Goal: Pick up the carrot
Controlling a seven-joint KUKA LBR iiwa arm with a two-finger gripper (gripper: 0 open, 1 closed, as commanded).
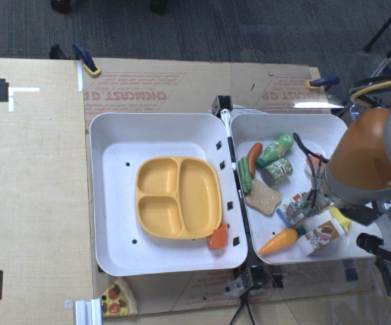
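Observation:
The carrot (278, 241), orange with a short green top, lies tilted near the front edge of the right bin (286, 124). My gripper (301, 205) hangs low over the right bin, just above and to the right of the carrot's green end. It sits below the arm's orange band (366, 153). From this angle nothing shows as lifted, and the carrot rests on the bin floor.
Around the carrot lie a bread slice (263, 197), a small carton (321, 237), a can (278, 170), a green bottle (276, 149), a red chilli (253, 158) and a green pod (244, 177). The left bin (107, 181) holds a yellow divided plate (179, 198) and an orange-red piece (217, 237).

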